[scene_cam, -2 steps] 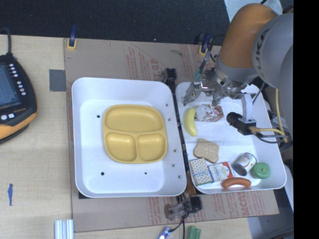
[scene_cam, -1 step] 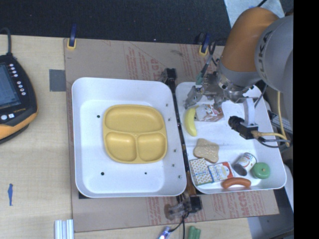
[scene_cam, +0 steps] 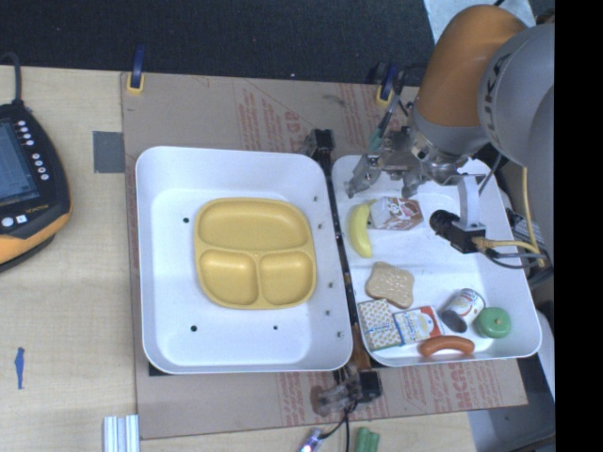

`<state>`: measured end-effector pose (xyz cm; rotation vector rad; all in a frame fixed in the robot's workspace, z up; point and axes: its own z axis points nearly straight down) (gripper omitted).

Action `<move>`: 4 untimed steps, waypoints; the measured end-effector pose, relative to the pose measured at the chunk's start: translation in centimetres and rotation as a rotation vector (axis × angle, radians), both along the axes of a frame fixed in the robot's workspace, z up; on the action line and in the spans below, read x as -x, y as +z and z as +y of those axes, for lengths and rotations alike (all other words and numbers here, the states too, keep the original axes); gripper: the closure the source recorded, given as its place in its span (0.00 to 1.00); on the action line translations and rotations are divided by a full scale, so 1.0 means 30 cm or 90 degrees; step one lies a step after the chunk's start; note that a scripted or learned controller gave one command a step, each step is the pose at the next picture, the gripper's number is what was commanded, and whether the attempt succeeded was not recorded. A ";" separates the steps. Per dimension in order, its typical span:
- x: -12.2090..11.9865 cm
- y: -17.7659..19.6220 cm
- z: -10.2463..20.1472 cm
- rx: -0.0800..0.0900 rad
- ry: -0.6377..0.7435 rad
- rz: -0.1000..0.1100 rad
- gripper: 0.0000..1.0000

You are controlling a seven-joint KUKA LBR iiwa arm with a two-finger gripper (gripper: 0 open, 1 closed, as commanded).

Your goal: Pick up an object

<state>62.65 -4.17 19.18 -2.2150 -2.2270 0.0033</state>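
Banana (scene_cam: 360,230) is lying in the right bin (scene_cam: 513,281) by its left wall, long axis running 12 to 6, sitting at about 7 o'clock from my gripper (scene_cam: 382,179) and just apart from it. My fingers are spreading wide, gripping nothing. Wrapped packet (scene_cam: 397,214) is lying at the banana's 2 o'clock, bread slice (scene_cam: 390,283) at its 5; yellow tray (scene_cam: 254,251) in the left bin (scene_cam: 170,271).

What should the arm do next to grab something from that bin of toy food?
Probably lower straight down and try closing on the small packet. The gripper hangs over the top of the right bin, with the packet just beneath it and the banana right beside. Nothing is seen between its fingers yet, and the other food lies farther toward the bin's near end.
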 end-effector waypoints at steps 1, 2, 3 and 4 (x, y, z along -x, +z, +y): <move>0.049 -0.001 0.028 0.000 0.000 0.002 0.00; -0.003 -0.264 -0.184 0.003 0.001 -0.008 0.00; -0.129 -0.290 -0.184 0.004 0.001 -0.020 0.00; -0.127 -0.258 -0.187 0.004 0.001 -0.019 1.00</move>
